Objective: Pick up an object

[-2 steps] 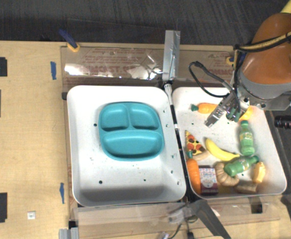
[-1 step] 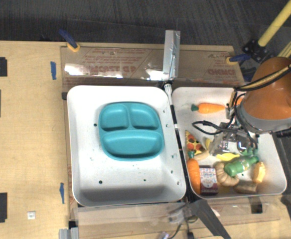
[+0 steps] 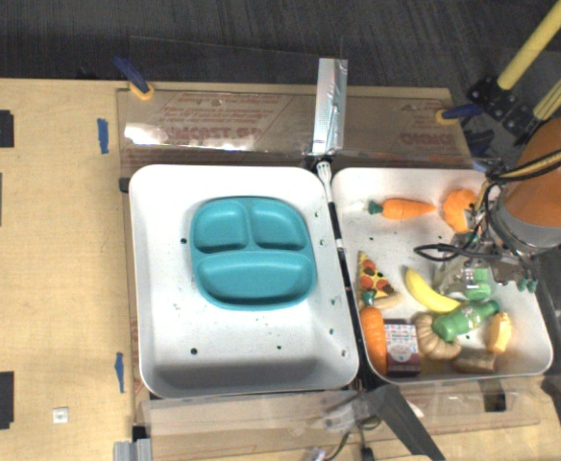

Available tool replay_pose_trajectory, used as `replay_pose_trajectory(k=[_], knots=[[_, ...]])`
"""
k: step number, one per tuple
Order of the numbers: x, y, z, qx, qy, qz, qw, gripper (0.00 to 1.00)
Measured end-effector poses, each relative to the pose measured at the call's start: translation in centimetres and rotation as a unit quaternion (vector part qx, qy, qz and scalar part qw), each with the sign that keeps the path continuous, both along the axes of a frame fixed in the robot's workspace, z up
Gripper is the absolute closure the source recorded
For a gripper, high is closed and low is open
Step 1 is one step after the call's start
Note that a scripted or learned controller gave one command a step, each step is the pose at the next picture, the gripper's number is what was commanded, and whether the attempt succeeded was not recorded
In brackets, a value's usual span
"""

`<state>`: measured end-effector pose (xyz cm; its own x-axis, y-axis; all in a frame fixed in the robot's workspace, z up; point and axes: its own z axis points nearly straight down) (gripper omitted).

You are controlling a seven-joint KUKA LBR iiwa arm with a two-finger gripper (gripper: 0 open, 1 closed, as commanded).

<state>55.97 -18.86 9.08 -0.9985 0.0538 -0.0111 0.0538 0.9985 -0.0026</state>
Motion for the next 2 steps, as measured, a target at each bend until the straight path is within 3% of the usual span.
replay_pose_trajectory(k=[1,2], knots=[[1.8,-3.5,-0.1,-0.0017,-0.002,0.135,0.9908,1.00],[10.7,-3.6,-0.3,0.0009,0.008,0.164,0.9864,1.00]])
